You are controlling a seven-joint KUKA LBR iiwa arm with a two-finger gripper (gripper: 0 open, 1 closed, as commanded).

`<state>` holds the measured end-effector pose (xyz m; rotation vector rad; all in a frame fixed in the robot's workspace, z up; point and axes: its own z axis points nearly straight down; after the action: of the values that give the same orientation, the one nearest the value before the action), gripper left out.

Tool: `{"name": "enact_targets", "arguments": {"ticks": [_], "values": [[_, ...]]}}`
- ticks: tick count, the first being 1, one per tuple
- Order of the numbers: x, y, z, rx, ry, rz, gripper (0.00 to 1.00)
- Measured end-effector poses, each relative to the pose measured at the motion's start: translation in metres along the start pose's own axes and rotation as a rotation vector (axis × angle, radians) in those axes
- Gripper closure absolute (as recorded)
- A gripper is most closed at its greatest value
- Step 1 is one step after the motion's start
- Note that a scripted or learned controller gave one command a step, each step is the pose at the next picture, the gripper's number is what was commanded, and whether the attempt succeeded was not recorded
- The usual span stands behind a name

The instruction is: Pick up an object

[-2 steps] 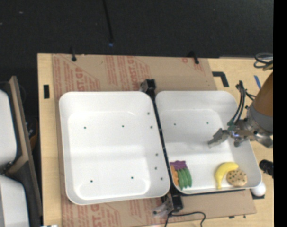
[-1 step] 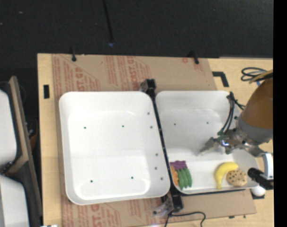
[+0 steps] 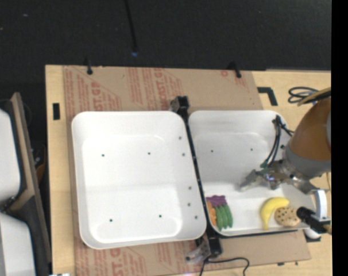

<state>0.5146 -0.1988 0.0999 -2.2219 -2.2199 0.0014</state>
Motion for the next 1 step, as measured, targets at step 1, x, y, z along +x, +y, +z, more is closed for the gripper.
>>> {"name": "enact_targets", "arguments": {"ticks": [1], "values": [[-0.0006,0.0008,-0.0115,-0.003,-0.001,0.001,1.0]]}}
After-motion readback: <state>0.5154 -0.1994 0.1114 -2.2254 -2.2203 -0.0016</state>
